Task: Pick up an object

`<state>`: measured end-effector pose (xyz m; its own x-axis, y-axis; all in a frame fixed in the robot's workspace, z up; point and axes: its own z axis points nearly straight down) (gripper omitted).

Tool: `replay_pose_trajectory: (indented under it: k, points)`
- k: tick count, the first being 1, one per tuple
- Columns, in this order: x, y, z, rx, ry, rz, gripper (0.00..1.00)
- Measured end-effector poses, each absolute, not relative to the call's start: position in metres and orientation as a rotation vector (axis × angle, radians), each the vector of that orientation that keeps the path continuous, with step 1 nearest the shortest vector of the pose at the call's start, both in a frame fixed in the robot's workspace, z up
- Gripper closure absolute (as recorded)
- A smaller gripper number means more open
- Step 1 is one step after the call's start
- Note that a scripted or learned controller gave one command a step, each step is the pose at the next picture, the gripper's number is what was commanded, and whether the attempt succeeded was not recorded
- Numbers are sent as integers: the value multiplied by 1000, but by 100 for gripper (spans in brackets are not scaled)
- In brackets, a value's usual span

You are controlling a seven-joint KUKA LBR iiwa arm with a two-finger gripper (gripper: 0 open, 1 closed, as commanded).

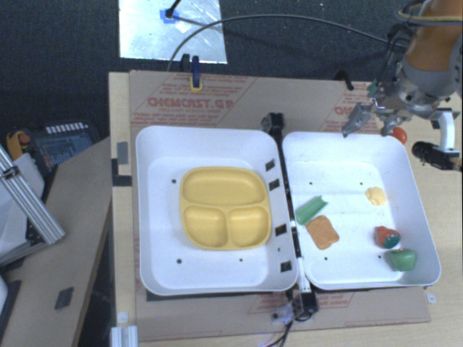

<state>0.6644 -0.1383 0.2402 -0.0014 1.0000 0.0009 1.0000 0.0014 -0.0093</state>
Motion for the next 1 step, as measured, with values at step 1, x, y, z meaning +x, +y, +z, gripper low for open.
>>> replay_pose_trajectory:
  k: [1]
  points:
    - [667,-138,247,-2219,-2226,-1,0]
